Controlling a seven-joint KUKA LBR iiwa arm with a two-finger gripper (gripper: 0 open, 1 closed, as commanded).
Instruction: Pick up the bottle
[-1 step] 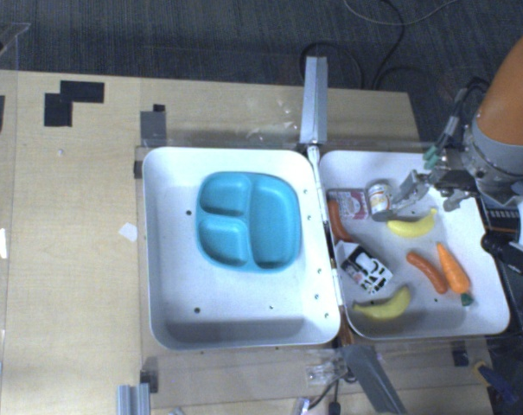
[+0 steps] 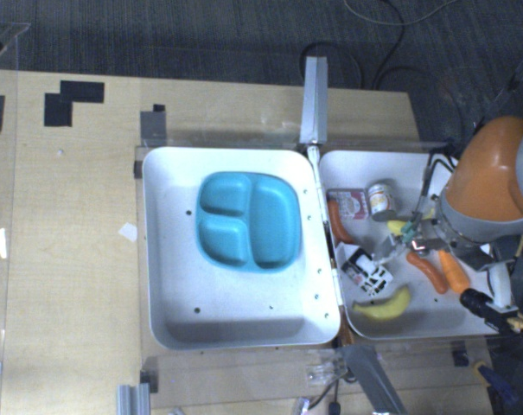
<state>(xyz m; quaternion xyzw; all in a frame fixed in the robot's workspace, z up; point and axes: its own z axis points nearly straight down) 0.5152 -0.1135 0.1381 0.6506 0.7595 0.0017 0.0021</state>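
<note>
I've got the gripper (image 2: 405,242) low in the right bin (image 2: 417,161), can't tell its state, and no obvious bottle in the clutter btw the can (image 2: 380,199), banana (image 2: 384,305) & carrot (image 2: 443,271), so I'd ID it before closing.

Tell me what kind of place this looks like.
Probably a robotics lab bench for pick-and-place trials: a KUKA arm reaches over two white bins, one holding a blue divided tray, and loose cables trail across the dark floor.

Tray (image 2: 248,219) in left bin (image 2: 170,232) (banana (image 2: 384,305) in right).
</note>
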